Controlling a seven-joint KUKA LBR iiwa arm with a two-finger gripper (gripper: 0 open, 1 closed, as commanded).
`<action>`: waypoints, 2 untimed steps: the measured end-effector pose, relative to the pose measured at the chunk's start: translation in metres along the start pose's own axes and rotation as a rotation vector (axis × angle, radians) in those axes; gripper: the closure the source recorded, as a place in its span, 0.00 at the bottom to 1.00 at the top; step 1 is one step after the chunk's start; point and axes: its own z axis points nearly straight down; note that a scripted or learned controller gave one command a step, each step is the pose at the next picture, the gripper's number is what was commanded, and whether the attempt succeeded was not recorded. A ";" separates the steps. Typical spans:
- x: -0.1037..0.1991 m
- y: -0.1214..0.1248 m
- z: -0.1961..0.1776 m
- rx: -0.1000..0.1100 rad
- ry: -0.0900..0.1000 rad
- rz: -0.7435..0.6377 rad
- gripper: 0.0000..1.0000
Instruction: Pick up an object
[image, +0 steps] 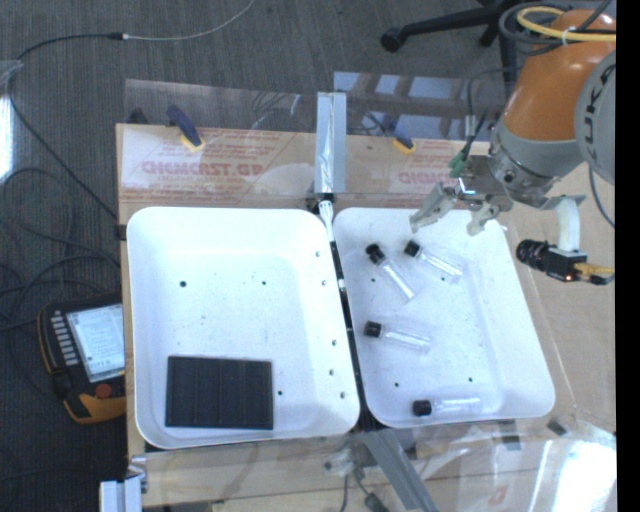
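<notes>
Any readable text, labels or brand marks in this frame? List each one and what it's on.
"KU": black letters, cut off by the frame edge, on the arm's grey casing.
Faded red print on the board behind the bins: too blurred to read.
Screen of the orange handheld device on the floor: too small to read.
Vials, bins and the black pad: no text visible.

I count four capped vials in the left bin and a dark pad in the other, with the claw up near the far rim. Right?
Wrong bins. The camera view shows the four vials in the right bin and the dark pad in the left bin. The claw is above the right bin's far rim.
</notes>
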 end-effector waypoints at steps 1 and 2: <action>-0.021 0.003 0.161 0.002 0.000 -0.147 0.00; -0.003 0.044 0.177 0.032 0.002 -0.176 0.00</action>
